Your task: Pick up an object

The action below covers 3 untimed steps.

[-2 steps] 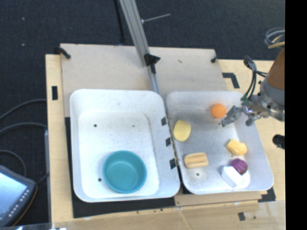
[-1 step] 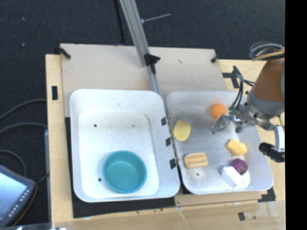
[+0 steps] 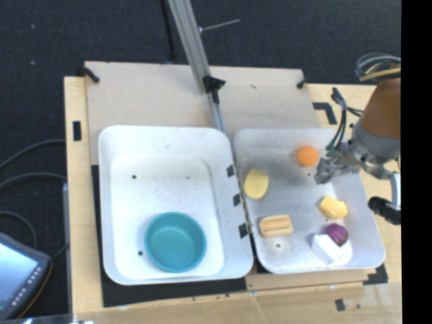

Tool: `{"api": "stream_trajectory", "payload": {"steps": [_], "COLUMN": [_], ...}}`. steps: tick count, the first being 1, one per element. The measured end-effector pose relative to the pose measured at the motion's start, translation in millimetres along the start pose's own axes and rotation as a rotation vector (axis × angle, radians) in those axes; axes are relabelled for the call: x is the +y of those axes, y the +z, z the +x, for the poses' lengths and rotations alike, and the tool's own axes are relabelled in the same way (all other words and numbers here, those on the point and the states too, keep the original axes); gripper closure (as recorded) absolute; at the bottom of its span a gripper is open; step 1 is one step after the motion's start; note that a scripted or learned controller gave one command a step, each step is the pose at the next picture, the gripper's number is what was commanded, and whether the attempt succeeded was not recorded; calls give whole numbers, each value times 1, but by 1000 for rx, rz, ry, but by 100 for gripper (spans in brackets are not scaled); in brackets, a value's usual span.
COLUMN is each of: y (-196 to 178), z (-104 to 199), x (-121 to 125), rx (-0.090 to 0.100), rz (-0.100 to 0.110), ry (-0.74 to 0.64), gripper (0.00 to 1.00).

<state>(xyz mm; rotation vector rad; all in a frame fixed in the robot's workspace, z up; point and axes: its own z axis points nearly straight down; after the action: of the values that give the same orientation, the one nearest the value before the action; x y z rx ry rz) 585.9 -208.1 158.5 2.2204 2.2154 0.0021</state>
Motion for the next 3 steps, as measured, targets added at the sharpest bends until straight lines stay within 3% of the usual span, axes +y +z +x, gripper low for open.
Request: {"api": "stream_trajectory", "payload": {"steps": [3], "y": [-144], "z": [-10], "x": [-3], "rx": [-1], "rz": [-3], "ry": [-5], "gripper": [100]}}
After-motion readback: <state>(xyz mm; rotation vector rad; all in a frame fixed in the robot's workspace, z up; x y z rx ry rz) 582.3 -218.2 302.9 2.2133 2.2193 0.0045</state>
